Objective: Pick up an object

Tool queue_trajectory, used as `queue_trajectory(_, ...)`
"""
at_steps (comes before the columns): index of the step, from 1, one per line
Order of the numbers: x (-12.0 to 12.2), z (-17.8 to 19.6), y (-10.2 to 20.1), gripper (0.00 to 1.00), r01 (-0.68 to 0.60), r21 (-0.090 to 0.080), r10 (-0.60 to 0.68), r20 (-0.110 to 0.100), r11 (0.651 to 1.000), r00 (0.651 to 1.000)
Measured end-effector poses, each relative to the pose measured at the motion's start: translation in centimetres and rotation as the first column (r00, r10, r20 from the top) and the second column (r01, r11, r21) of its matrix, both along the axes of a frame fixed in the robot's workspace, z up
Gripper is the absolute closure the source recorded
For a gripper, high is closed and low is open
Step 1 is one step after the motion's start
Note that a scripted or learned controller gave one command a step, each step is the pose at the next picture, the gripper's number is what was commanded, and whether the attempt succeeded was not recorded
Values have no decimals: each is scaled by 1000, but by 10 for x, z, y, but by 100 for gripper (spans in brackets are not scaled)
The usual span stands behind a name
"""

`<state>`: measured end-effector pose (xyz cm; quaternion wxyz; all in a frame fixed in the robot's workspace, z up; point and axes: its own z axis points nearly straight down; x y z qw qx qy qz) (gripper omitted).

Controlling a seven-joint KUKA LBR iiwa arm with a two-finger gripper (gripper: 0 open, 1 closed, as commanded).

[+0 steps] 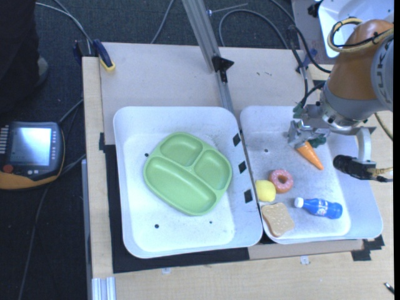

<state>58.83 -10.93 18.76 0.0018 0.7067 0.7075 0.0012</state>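
A dark floor strewn with grey cables surrounds a pale surface [162, 74], and a handheld control unit with a lit screen [30, 152] lies at the left edge of the frame. A metal strut [203, 24] slants down from the top centre toward the gap between two shallow white bins. A small blue and yellow tool [104, 56] rests at the upper left corner of the surface.

The left bin [134, 230] holds a green divided plate [187, 172], lying flat near its middle. The right bin [356, 224] carries five small things. An orange carrot [310, 154] lies in its upper part, its thick end toward the upper left and its tip pointing to the lower right. Below it, near the bin's left wall, a pink doughnut [282, 180] sits just beside a yellow lemon [266, 190]. A slice of toast [278, 219] lies at the lower left corner, just below the lemon. A blue bottle with a white cap [319, 207] lies on its side to the right of the toast.

The grey and orange arm [359, 74] reaches in from the upper right. Its hand [305, 133] hangs right over the thick end of the carrot, and whether the fingers are apart or together cannot be told from this angle.
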Motion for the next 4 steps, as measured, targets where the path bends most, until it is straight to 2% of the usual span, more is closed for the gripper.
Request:
queue_trajectory(1, 3, 54, 11, 100, -1, 0, 1, 2, 1000, 1000)
queue_trajectory(2, 4, 49, 67, 100, -3, 3, 3, -6, 1000, 1000)
queue_trajectory(4, -13, 56, 169, 100, -2, 2, 2, -7, 1000, 1000)
